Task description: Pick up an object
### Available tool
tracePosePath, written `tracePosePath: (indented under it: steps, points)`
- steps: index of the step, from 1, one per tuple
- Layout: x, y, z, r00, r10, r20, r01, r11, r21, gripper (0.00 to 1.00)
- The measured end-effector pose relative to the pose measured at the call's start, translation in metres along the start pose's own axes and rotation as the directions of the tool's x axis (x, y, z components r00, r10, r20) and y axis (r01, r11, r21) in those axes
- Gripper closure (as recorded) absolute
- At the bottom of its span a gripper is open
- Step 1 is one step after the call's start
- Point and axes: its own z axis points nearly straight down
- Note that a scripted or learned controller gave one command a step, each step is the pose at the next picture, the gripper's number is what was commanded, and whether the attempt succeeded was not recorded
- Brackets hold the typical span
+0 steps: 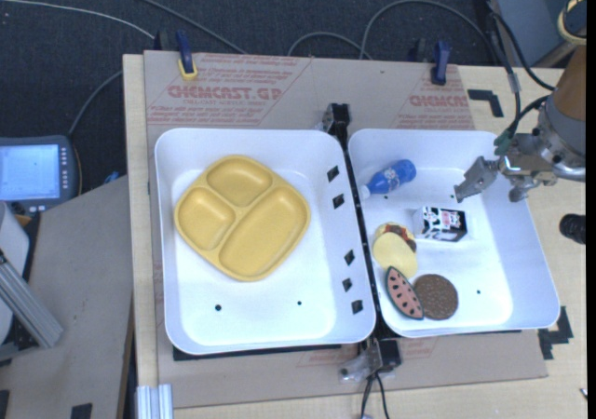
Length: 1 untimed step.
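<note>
The right bin (pixel 533 257) holds a blue bottle (pixel 389 177) lying on its side, a black and white carton (pixel 443 223), a yellow and brown burger toy (pixel 395 245), a watermelon slice (pixel 402 293) and a round brown cookie (pixel 435 296). My gripper (pixel 495 186) hangs over the upper right part of this bin, to the upper right of the carton and right of the bottle. It is open, its two grey fingers spread apart with nothing between them. It touches none of the objects.
The left bin (pixel 168 222) holds a yellow three-part plate (pixel 242 217). A black divider (pixel 346 212) runs between the bins. Blue clamps (pixel 186 59) hold the brown board at the back. Cables lie on the dark floor behind.
</note>
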Motion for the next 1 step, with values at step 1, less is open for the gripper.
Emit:
tracePosePath:
  steps: [1]
  points:
    - [0.0004, 0.0023, -0.0066, 1.0, -0.003, 0.002, 0.003, 1.0, -0.013, 0.0]
